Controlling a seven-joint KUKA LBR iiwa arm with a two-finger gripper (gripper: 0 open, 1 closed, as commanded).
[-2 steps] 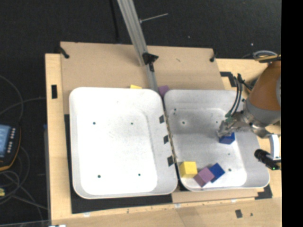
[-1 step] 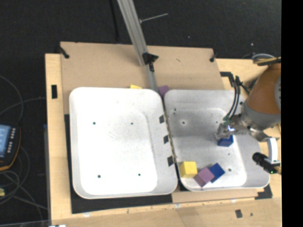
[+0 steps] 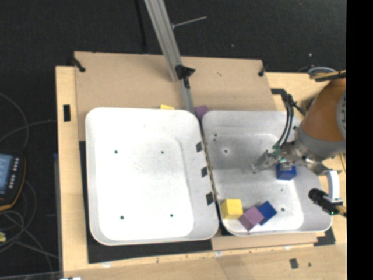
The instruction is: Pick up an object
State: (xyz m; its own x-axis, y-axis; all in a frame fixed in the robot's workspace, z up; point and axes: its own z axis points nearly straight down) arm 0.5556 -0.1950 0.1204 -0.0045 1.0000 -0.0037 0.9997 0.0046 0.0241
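In the right bin (image 3: 245, 127), near its front edge, lie a yellow cube (image 3: 231, 207), a purple cube (image 3: 252, 217) and a blue cube (image 3: 267, 210), close together. A second small blue block (image 3: 285, 171) sits by the bin's right side. My gripper (image 3: 273, 161) hangs low over the right bin, just left of and above that blue block. The wrist covers part of the block, so I cannot tell whether the gripper touches it.
The left bin (image 3: 143, 174) lies beside the right one, with a divider (image 3: 205, 168) between them. A small yellow piece (image 3: 167, 107) and a purple piece (image 3: 201, 111) rest behind the bins. A slanted metal pole (image 3: 166, 34) rises at the back.
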